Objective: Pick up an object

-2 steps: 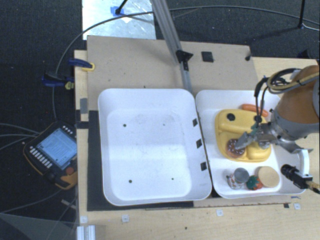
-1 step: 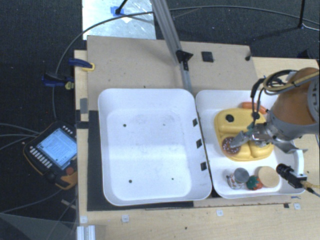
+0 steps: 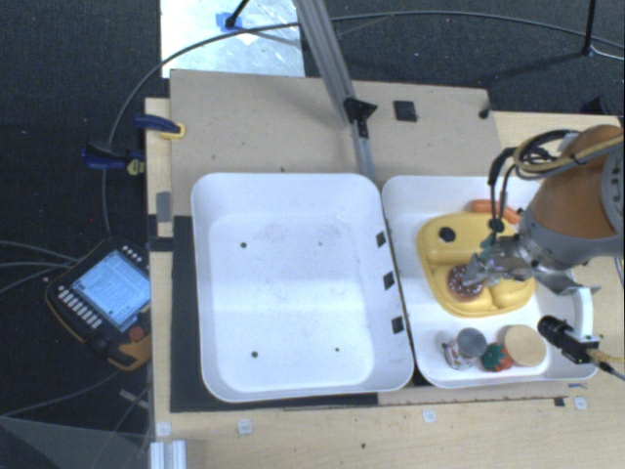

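Observation:
A big yellow object [image 3: 459,247] with a black dot on top lies in the middle of the right bin [image 3: 410,213]. A brown speckled round piece [image 3: 459,281] rests at its front edge. My gripper [image 3: 485,267] is down over the yellow object's right part, just beside the brown piece. Nothing can be seen held in it. Along the bin's front lie a small grey round object [image 3: 471,340], a red and green object [image 3: 496,360] and a tan disc [image 3: 524,345]. An orange thing [image 3: 482,206] peeks out behind the yellow object, partly hidden by the arm.
The left bin [image 3: 210,262] stands beside the right one, their walls touching. A slanted metal pole [image 3: 327,47] reaches in from the back. Blue and yellow clamps [image 3: 156,125] grip the bench's left edge. A handheld control pendant [image 3: 103,296] lies off the bench to the left.

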Tool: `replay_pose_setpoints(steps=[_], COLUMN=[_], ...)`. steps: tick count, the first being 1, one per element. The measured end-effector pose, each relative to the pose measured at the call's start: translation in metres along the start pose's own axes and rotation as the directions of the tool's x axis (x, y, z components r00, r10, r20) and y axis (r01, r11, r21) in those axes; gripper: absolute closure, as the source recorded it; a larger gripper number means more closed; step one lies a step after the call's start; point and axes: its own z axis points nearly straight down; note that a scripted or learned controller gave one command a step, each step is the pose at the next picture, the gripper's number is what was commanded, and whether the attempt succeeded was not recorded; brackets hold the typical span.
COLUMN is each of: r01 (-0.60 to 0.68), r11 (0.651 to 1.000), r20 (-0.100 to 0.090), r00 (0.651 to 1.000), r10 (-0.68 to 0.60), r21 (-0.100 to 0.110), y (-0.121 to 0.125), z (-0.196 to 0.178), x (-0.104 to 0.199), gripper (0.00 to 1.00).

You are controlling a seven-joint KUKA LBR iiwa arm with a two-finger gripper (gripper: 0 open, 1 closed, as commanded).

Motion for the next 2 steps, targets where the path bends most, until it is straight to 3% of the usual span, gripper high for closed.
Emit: replay_pose_setpoints(steps=[1,2], r01=[-0.012,-0.011], r11=[1.0,1.0], r20=[0.017,0.017], r00=[1.0,1.0], r10=[0.011,0.01], r21=[0.011,0.011], y=[0.005,0.008], z=[-0.044,-0.096], x=[-0.002,-0.001], gripper=[1.0,1.0])
